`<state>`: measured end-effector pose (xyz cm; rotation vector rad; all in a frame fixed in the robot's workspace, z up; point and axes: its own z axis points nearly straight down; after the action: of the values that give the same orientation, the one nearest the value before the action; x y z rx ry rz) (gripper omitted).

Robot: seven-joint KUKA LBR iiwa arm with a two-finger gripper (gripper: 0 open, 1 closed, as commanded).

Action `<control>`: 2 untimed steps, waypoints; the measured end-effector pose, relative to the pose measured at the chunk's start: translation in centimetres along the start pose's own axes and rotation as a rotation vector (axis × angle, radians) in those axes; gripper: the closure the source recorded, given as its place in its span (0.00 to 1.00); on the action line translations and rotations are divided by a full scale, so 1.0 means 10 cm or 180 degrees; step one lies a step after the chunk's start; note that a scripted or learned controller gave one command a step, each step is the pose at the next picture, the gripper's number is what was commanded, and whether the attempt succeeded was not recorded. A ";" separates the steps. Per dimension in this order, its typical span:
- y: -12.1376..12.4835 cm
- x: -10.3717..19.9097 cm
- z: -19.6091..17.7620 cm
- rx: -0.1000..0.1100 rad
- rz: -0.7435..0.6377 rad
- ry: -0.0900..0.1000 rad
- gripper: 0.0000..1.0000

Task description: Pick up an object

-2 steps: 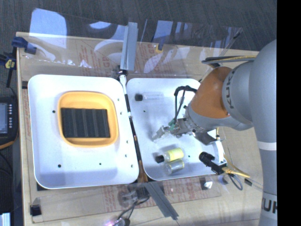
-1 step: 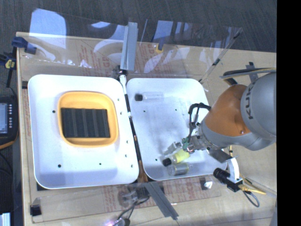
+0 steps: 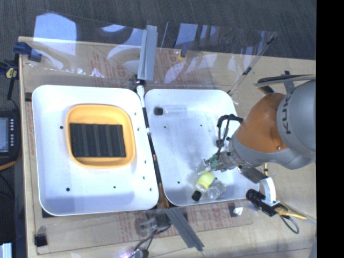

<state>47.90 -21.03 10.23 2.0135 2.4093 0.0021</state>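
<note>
In the right bin (image 3: 183, 138), near its front edge, lies a small clear bottle (image 3: 206, 186) with a yellow label and a black cap. My gripper (image 3: 211, 164) hangs low over the bin, just above and behind this bottle, very close to it. Nothing shows between its tips. A thin clear tube with a black cap (image 3: 167, 110) lies at the back of the same bin, well away from the gripper.
The left bin (image 3: 48, 160) holds a yellow-rimmed tray with a black ribbed insert (image 3: 99, 137). A raised divider (image 3: 150, 149) runs between the two bins. My arm's orange band (image 3: 258, 125) covers the right bin's right side.
</note>
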 end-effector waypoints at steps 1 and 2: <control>0.86 0.22 -0.90 0.0010 -0.0139 0.0003 1.00; 0.86 0.22 -0.89 0.0011 -0.0137 0.0004 0.00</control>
<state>55.91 -17.38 19.19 1.9630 2.4547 -0.0011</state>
